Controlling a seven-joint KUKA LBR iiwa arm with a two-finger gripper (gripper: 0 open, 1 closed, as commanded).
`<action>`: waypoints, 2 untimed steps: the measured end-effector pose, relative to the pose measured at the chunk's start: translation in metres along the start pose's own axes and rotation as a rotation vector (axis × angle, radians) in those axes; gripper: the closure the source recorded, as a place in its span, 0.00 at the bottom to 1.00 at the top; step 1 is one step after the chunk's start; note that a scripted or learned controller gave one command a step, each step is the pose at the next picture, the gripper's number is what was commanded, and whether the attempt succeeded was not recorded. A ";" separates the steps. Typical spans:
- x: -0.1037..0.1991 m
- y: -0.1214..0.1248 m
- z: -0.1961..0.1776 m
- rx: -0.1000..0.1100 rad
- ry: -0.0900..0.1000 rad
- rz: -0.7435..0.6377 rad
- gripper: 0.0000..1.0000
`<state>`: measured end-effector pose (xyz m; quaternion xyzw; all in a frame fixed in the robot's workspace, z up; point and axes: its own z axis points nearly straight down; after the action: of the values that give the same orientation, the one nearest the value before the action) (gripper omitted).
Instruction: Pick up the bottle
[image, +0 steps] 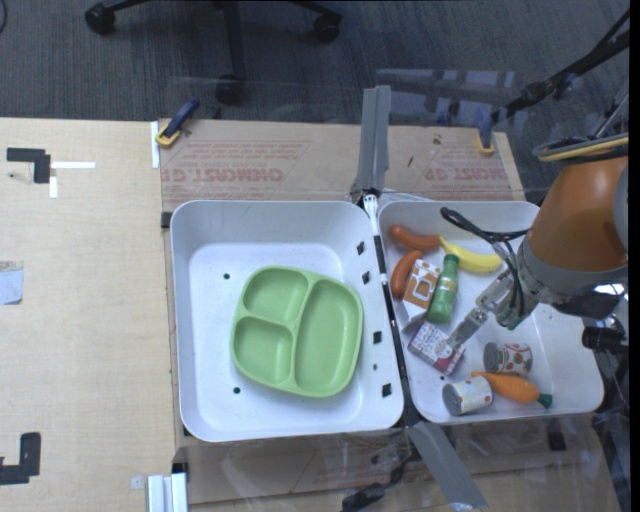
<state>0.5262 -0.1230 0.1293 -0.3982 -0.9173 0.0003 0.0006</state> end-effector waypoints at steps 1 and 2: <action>-0.017 0.050 0.033 -0.004 -0.007 0.157 0.00; -0.018 0.050 0.023 -0.006 -0.013 0.156 1.00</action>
<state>0.5751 -0.1024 0.1059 -0.4685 -0.8835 -0.0001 -0.0065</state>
